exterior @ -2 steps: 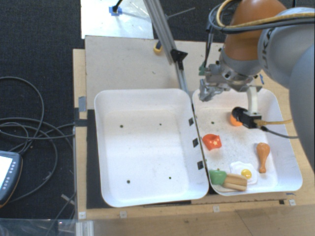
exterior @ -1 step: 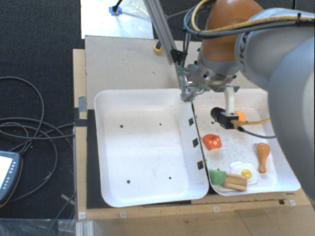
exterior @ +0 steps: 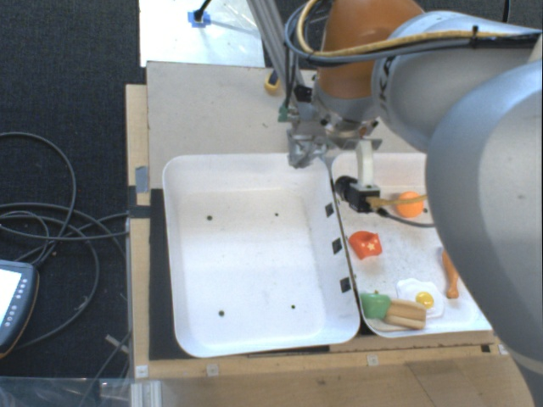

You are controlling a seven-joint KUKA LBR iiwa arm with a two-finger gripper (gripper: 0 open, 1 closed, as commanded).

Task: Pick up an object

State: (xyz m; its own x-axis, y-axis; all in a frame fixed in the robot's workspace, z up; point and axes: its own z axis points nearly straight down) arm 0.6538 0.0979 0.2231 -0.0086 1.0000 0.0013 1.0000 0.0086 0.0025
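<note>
My gripper (exterior: 302,153) hangs over the far rim of the left bin (exterior: 170,227), close to the wall between the two bins. Nothing shows between its tips. The right bin (exterior: 399,257) holds the loose objects: an orange ball (exterior: 411,203) at the far side, a red pepper piece (exterior: 366,244) in the middle, a green piece (exterior: 374,302) and a tan bread roll (exterior: 405,314) at the near edge, a fried egg (exterior: 422,295) beside them, and an orange stick (exterior: 449,275) near the arm. All lie to the right of the gripper and nearer the camera.
The big grey arm (exterior: 475,142) covers the right side of the right bin. Black clips (exterior: 337,245) sit along the wall between the bins. Cables (exterior: 59,219) and a handheld screen (exterior: 13,299) lie on the dark floor to the left.
</note>
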